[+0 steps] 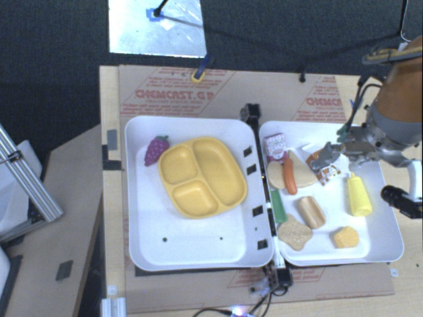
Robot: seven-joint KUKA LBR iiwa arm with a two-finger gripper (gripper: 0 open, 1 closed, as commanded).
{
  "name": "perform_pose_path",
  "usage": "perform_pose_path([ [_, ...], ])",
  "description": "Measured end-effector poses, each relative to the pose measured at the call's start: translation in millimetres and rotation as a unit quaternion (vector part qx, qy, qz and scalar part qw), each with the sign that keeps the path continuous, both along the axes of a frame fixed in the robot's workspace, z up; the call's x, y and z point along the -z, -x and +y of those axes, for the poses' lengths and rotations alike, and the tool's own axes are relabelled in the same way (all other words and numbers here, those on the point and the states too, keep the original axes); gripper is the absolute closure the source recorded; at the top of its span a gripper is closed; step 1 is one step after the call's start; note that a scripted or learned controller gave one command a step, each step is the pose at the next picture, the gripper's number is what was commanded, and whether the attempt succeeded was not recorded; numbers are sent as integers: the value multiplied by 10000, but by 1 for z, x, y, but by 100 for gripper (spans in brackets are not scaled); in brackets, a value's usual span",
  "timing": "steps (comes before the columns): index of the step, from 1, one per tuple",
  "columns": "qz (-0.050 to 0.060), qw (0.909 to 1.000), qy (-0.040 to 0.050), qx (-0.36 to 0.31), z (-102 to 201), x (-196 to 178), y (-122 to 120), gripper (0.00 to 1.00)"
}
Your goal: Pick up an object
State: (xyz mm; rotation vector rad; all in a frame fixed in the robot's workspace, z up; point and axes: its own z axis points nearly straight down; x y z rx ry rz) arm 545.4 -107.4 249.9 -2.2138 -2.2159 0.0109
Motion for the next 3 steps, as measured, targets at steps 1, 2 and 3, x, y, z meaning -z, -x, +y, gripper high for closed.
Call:
perform_pose_path([
  [1,-64,10000,7,-12,0,-7,-2,0],
  [2,-42,10000,2,-3,9,43,3,0],
  [3,-37,10000,1,-1,9,100,13,0],
])
